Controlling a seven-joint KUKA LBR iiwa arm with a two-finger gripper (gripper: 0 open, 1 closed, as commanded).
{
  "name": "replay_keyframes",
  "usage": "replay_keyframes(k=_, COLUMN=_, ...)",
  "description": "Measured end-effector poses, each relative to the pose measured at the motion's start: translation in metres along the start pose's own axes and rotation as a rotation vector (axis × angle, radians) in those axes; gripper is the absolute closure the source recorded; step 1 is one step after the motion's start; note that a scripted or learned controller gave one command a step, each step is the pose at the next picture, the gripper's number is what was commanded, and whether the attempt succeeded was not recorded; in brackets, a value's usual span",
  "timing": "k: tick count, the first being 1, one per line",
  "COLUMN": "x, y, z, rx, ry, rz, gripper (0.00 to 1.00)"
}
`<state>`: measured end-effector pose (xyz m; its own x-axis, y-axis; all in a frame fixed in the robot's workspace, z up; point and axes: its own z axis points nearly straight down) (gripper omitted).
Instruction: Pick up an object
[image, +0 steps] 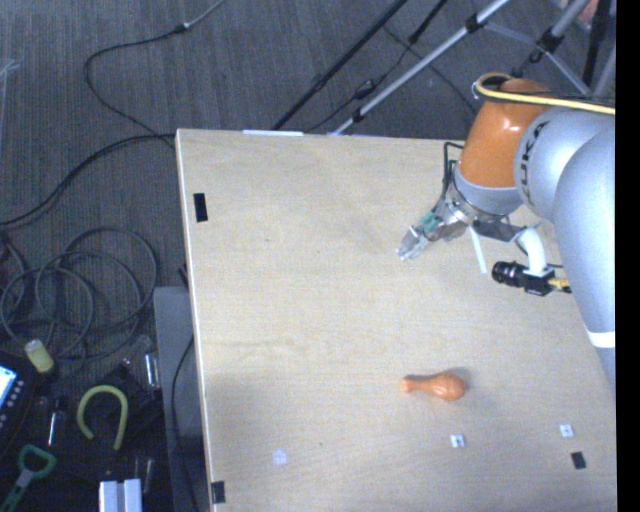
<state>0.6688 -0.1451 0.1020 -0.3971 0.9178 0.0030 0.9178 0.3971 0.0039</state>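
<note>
One small orange object (436, 386) lies on the pale wooden bench surface (320, 300), toward the lower middle of the board; it has a rounded bulb at its right end and tapers to a thin neck pointing left, somewhat like a little gourd or a deflated balloon, and it casts a faint shadow beneath. To the far left, off the board, loops of dark cable (80, 290) sprawl on grey carpet, with a green hook-shaped item (103, 410) and a small yellowish piece (38, 354) below them, too blurred to name. A black mark (201, 207) sits near the board's left edge. Moving right, the gripper (412, 247) hangs above the upper middle of the board, well apart from the orange object and above it in the view; its fingertips are pale and blurred, so whether they are spread or pressed together cannot be told. Behind it rises the arm (570, 190), its orange band (495, 145) showing, the body cut off at the right.
</note>
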Motion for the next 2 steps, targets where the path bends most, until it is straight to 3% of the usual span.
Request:
replay_keyframes(k=1, x=0.0, y=0.0, z=0.0, rx=0.0, ry=0.0, rz=0.0, gripper=0.0)
replay_keyframes(k=2, x=0.004, y=0.001, z=0.018, rx=0.006, ry=-0.004, rz=-0.104, gripper=0.0)
